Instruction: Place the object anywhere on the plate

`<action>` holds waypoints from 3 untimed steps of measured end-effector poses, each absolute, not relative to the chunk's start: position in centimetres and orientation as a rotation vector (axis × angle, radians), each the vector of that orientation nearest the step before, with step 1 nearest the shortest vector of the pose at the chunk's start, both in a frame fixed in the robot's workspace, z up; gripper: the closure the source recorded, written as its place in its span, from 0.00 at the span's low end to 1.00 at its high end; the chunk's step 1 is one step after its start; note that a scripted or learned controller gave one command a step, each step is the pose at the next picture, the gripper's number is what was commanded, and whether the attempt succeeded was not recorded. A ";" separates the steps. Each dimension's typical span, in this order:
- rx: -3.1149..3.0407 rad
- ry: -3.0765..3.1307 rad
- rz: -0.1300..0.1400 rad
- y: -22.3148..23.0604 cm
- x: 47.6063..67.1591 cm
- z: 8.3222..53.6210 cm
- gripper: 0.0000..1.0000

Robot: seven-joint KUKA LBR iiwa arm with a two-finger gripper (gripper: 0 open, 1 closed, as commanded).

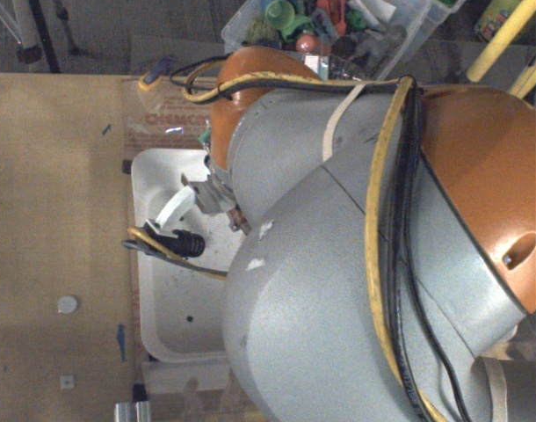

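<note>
At centre left of the frame, under the wrist of the arm [338, 262], the object and the plate were hidden by the robot's bulk, and their place could not be told. The gripper [213, 199] hung over the upper part of a white bin [162, 328]; whether it was open, closed or gripping anything could not be told from this angle. One small dark speck [189, 319] lay on the bare floor of the bin, toward its lower end, well apart from the gripper. The orange band [250, 67] sat just above the gripper in the frame, with the grey arm spreading across the centre and right. On the brown bench [57, 192], left of the bin, lay a small grey disc [67, 304]. At the top centre stood a clear box of coloured items [338, 11], and yellow poles [514, 23] crossed the upper right corner
</note>
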State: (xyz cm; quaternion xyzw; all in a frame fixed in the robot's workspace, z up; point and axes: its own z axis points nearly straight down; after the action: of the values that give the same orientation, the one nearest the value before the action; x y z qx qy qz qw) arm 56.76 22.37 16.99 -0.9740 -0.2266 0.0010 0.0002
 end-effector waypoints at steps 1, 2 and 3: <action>-3.060 -0.707 0.001 22.3 56.9 18.0 1.00; -3.121 -0.360 0.002 22.3 51.8 15.7 1.00; -3.072 -0.662 0.002 22.6 56.4 21.1 1.00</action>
State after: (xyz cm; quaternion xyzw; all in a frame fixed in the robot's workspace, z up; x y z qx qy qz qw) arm 56.40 22.55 21.08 -0.9776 -0.2107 0.0005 -0.0002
